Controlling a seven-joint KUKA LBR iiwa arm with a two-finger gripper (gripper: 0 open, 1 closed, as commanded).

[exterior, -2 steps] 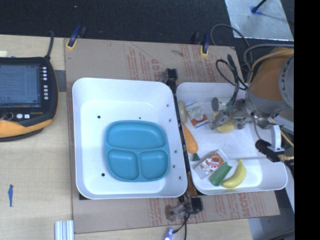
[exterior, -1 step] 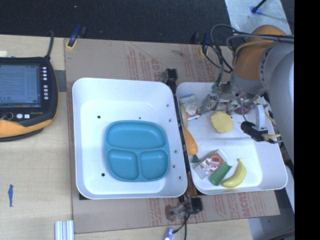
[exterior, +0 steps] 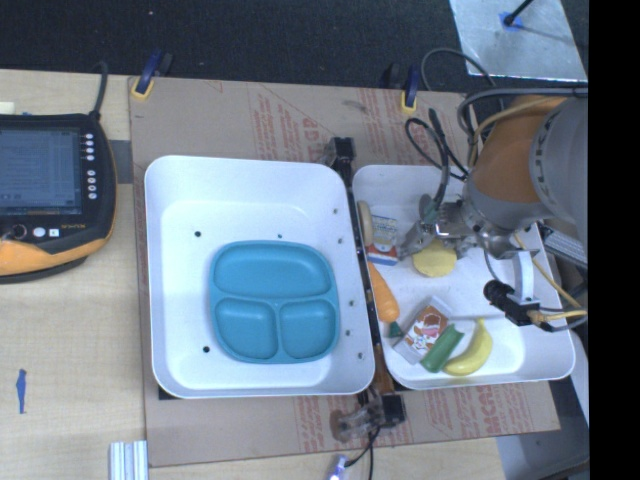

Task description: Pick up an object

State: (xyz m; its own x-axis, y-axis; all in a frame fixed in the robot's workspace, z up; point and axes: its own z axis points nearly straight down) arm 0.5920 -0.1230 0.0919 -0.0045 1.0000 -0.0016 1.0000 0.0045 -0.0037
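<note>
The right bin (exterior: pixel 556 366) holds several objects. A pale yellow round piece (exterior: pixel 435 262) lies near the bin's middle. At the front lie a banana (exterior: pixel 472 352), a green stick-shaped piece (exterior: pixel 443 349) and a small printed carton (exterior: pixel 422 329). An orange carrot-like piece (exterior: pixel 384 291) runs along the left wall, with a white packet (exterior: pixel 381 232) behind it. My gripper (exterior: pixel 432 232) hangs low in this bin, just behind and above the yellow piece, close to it or touching it. The wrist hides how it meets the piece.
The left bin (exterior: pixel 180 208) holds a blue three-compartment tray (exterior: pixel 273 300). A teach pendant (exterior: pixel 50 193) rests on the bench at far left. Cables (exterior: pixel 450 118) loop behind the right bin, and the arm's grey body with its orange band (exterior: pixel 515 158) covers the bin's back right.
</note>
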